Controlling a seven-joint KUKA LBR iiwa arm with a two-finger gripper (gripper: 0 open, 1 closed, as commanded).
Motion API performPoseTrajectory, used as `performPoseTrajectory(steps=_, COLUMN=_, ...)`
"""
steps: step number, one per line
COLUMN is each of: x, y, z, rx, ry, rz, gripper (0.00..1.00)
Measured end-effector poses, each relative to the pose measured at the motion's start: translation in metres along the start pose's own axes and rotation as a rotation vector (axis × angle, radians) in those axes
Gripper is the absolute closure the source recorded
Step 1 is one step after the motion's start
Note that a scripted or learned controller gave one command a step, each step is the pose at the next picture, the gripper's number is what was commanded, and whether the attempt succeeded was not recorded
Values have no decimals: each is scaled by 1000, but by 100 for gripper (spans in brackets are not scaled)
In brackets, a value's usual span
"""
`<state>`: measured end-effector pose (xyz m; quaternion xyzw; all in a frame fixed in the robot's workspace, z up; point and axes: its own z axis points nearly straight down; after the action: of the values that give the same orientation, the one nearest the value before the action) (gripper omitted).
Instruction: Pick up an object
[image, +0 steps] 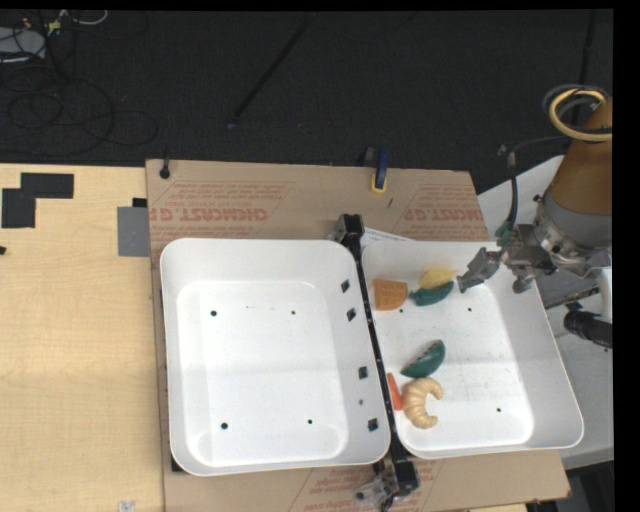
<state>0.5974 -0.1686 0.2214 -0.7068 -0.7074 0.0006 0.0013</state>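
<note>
Gripper (497, 268) hovers over right bin's (540, 400) far right edge, fingers spread, holding nothing. Yellow piece (437, 276) and teal piece (433, 294) lie just left of it. Croissant (421, 401) well apart, near front.

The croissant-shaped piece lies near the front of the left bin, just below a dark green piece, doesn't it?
Not quite: the camera view shows the croissant-shaped piece near the front of the right bin, not the left one. It does lie just below the dark green piece.
</note>
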Motion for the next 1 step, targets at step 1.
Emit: performPoseTrajectory(steps=1, x=16, y=-57, z=51, rx=7, ry=2, rz=-1, gripper=0)
